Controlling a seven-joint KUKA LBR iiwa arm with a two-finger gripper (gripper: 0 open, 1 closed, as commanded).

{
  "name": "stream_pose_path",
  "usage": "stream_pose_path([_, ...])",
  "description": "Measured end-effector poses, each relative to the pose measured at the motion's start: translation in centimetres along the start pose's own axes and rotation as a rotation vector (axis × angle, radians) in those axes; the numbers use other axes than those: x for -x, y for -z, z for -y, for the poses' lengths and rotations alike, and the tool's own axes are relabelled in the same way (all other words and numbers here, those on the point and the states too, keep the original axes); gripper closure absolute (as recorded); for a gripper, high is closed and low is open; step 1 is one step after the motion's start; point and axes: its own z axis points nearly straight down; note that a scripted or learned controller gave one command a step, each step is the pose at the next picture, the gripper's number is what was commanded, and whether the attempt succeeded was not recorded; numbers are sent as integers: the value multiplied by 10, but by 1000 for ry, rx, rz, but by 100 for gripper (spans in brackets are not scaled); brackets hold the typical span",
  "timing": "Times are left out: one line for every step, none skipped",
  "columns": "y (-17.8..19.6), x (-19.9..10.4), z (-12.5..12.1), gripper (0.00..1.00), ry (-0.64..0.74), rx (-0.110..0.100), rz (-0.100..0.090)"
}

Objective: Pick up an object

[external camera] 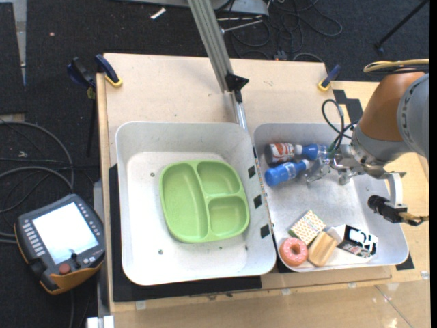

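The right bin (382, 251) holds the objects. A blue bottle (281, 173) lies on its side near the bin's left wall. Just behind it lies a bottle with a red and white label (285, 150) and a blue cap. My gripper (319, 172) is low over the bin floor, immediately right of the blue bottle's end and below the labelled bottle's cap. At the bin's front lie a pink donut (295, 252), a tan bread-like piece (322, 248), a checkered block (307, 225) and a black and white item (360, 241).
The left bin (136, 251) holds a green divided plate (205, 200). A metal pole (215, 39) slants up from between the bins. Cables run along the arm's wrist (372, 149). A teach pendant (58, 241) lies off the bench at the left.
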Motion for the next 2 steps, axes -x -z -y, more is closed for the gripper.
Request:
stream_pose_path([11, 0, -1, 100, 1, 2, 1])
stream_pose_path([62, -8, -9, 100, 4, 8, 1])
